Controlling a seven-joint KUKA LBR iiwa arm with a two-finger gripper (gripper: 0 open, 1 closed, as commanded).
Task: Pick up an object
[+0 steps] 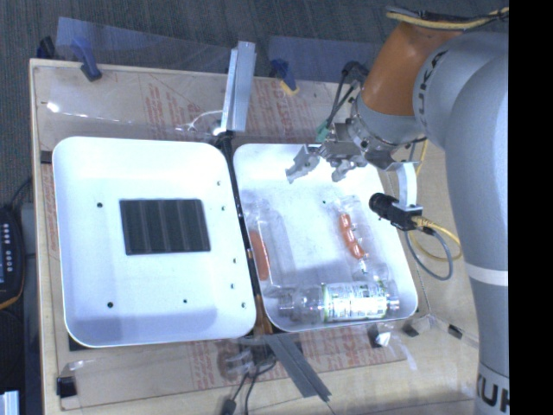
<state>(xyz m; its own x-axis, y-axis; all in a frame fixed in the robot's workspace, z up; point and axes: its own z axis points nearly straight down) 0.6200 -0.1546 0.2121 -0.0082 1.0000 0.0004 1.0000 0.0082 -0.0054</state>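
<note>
**Gripper spread open above the far end of the right bin**

The grey arm with its orange band (399,67) comes in from the right and carries the two-finger gripper (321,168) over the far part of the shallow white right-hand bin (259,158). Its two pale fingers (299,166) are spread apart with nothing between them, and they sit above bare bin floor, apart from the objects further toward the near side.

Inside that bin lie three see-through items. A clear plastic bottle with a green and white label (350,303) lies on its side along the near wall. A clear packet holding an orange stick (260,251) lies lengthwise just beside the left wall. A second clear packet with orange pieces inside (352,234) lies toward the right side, near the middle of the bin's length and closest to the gripper of the three.

The shallow white left-hand bin (86,171) holds a dark ribbed rectangular panel (165,226) at its middle. Both bins rest side by side, touching along their shared edge, on the pale brown tabletop (130,93). A black cable fitting with a yellow cable (397,210) hangs over the right bin's right rim.
</note>
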